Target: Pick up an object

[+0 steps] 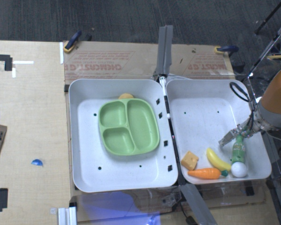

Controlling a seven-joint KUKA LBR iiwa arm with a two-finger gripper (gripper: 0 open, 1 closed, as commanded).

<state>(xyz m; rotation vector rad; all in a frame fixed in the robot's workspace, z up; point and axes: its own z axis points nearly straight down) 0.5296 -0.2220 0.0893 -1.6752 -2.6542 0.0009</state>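
Near the front of the right bin (203, 100): carrot (205, 173), white egg (239, 169), banana (218, 159), cracker (189, 161). Just behind, hand (237, 137) spread apart over green bottle (238, 149), nothing held. Looks like reaching to grab. Next: lower, squeeze, lift. Farther left, green plate (129, 126).

Pale wood tabletop (28, 125) against dark carpet floor (107, 8).
Brown cardboard (112, 62) lies flat, held by blue clamps (73, 40).

Robot lab; taped bench (23, 125), white bins (79, 139) (side by side)
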